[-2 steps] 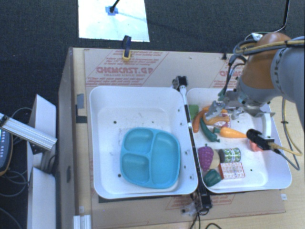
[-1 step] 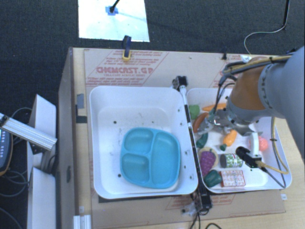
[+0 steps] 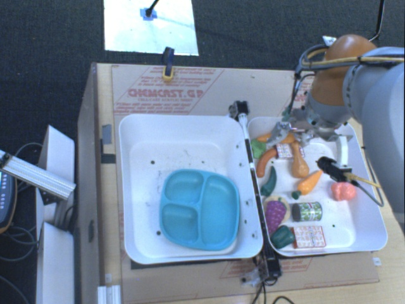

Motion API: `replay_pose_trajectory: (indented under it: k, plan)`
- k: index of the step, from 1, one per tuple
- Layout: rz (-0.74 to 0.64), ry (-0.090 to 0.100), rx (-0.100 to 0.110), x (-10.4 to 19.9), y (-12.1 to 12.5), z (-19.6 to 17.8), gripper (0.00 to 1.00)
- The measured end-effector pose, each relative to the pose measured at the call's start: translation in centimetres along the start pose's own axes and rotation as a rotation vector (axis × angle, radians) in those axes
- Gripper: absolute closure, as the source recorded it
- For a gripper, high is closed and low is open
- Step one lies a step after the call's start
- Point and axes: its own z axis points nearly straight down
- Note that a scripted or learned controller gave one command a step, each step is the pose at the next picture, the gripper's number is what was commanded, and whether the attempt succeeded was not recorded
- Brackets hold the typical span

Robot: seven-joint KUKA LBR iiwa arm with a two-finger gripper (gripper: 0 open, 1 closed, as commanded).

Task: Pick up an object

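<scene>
My gripper (image 3: 290,133) hangs low over the far end of the right bin (image 3: 370,223), among the toy foods there. Right under it lie a small white-and-red box (image 3: 285,151) and a tan pear-shaped piece (image 3: 299,164). To its left sit a green piece (image 3: 258,148) and an orange-red sausage shape (image 3: 265,161). Nearer the front lie a dark green cucumber (image 3: 269,181), an orange carrot (image 3: 309,182), a pink piece (image 3: 343,190), purple grapes (image 3: 274,214), a small can (image 3: 307,211), a green pepper (image 3: 281,236) and a flat red-printed box (image 3: 309,236).
The left bin (image 3: 142,144) holds a blue divided plate (image 3: 199,209). A raised divider (image 3: 251,170) runs between the two bins. The grey arm with its orange band (image 3: 338,68) reaches in over the right bin's far right corner.
</scene>
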Motion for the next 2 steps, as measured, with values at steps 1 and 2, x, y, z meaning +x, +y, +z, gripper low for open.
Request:
replay_pose_trajectory:
  k: [1, 2]
  plan:
    - [0.002, -0.001, 0.000, -5.1, 0.4, -4.8, 0.00]
    - [0.000, 0.000, -0.010, -3.7, 1.4, -0.1, 0.00]
